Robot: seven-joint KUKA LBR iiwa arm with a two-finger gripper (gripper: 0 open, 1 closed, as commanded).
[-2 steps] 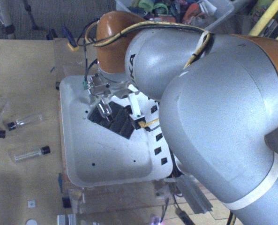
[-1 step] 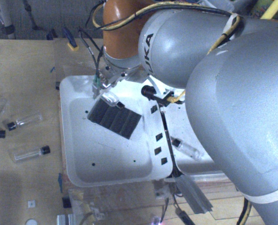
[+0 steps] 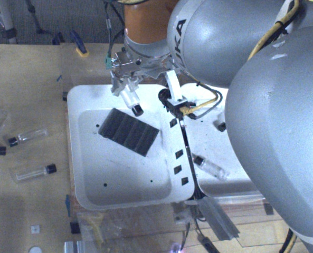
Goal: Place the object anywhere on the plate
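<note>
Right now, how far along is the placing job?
Done: nothing yet; no object lies on the dark ribbed plate in the left bin. In hand: the hand hangs over that bin's far edge, just beyond the plate; whether it carries anything I cannot tell. A clear vial lies in the right bin. Left: getting an object onto the plate.

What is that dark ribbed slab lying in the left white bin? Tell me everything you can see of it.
The dark slab is a flat, charcoal rectangle with parallel ridges running across its top, matte like rubber or plastic. It lies flat on the floor of the left bin, turned at a slant to the bin's walls, in the upper half. Nothing rests on it. The gripper hangs just above its upper edge, with a small clear vial with a black cap between its fingers.
</note>
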